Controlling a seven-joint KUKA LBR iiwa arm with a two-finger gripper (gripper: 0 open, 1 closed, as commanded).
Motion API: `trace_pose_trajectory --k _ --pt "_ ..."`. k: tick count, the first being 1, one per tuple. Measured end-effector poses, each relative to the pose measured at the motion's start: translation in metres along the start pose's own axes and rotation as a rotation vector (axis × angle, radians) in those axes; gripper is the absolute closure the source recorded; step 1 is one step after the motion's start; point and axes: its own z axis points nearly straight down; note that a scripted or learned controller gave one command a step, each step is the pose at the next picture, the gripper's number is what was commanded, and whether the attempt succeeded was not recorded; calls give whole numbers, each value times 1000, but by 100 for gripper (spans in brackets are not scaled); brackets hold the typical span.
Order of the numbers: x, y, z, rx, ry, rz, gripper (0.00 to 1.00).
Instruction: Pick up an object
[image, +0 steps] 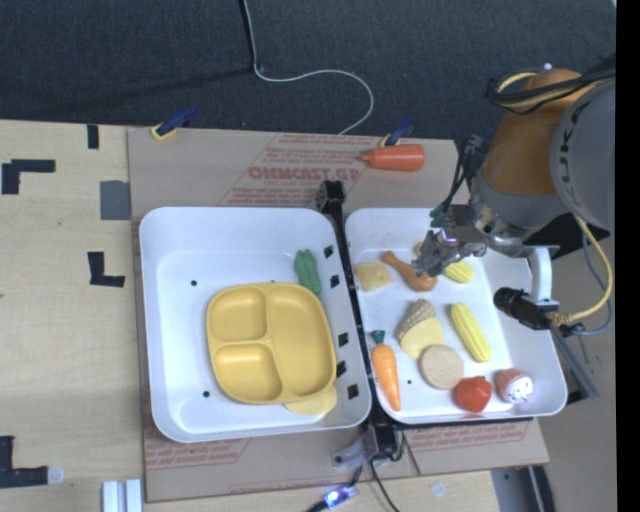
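Note:
My gripper (434, 256) hangs low over the far part of the right bin (520, 405), just above a brown drumstick-like piece (408, 274) and beside a small yellow corn piece (459, 271). Whether anything sits between its fingers is hidden by the gripper body. In the same bin lie a pale yellow chunk (373, 276), a cheese-like wedge (418, 326), a long corn cob (471, 331), a round tan biscuit (441, 366), a carrot (386, 373), a red tomato (473, 393) and a red-white piece (514, 386).
The left bin (170, 260) holds a yellow divided plate (270, 342) and a green vegetable (307, 271). An orange carrot toy (395, 157) lies on the cardboard beyond the bins. A white cable (300, 75) loops at the back. The arm's grey body (560, 150) fills the upper right.

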Motion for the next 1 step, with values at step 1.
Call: trace_pose_trajectory --k 1 --pt "37 -37 -17 -1 0 -1 100"
